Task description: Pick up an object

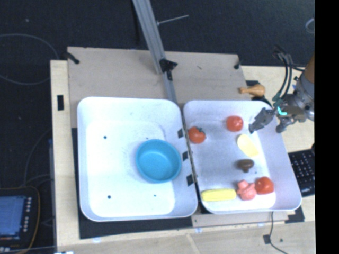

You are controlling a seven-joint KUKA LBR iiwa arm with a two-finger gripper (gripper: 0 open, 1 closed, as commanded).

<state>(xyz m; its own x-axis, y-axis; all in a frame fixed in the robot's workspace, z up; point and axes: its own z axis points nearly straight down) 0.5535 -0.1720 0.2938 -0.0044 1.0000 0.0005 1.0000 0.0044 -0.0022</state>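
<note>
My gripper [272, 123] hovers over the upper right corner of the right bin [222, 107], its two dark fingers spread open with nothing between them. Just left of it lies a red ball-like fruit [234, 123]. Below that rests a pale yellow piece [247, 145], then a small brown item [244, 165]. Near the bin's front edge sit a pink toy [245, 190], a red fruit [264, 185] touching it, and a yellow oblong [219, 195]. A red tomato with a green top [196, 135] lies by the bin's left wall.
The left bin [106, 115] holds a blue bowl [158, 160]. A tan object [251, 90] lies on the bench behind the right bin. A grey metal pole [151, 30] slants down to the gap between the bins. A keyboard [302, 165] sits at the right.
</note>
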